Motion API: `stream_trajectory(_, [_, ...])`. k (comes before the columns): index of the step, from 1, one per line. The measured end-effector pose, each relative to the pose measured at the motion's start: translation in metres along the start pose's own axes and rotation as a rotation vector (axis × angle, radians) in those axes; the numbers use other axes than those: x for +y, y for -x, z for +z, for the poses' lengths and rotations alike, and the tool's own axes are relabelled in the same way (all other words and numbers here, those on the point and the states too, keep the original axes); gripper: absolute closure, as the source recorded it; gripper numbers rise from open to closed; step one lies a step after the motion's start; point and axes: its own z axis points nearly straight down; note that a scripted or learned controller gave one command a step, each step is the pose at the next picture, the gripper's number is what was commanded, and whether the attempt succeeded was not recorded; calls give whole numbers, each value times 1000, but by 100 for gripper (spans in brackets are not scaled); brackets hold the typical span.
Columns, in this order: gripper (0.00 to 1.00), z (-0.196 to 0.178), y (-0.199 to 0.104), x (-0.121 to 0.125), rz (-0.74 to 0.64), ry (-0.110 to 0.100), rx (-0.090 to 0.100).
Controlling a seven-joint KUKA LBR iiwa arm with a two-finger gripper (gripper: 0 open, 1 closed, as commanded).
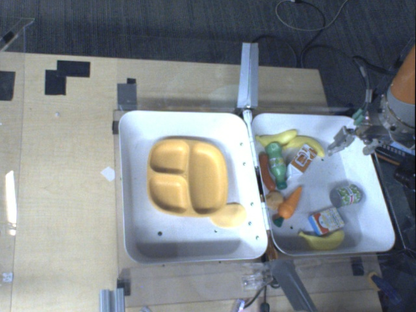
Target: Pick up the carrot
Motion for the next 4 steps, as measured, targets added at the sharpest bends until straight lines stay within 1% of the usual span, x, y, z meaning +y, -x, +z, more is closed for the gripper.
stream_trajectory(1, [0, 136, -33, -45, -523, 12, -5])
stream_trajectory(2, [0, 132, -77, -83, -420, 30, -17])
stream_trajectory(3, [100, 125, -81, -83, -429, 22, -6])
stream_trajectory(4, [0, 124, -80, -83, -428, 24, -9])
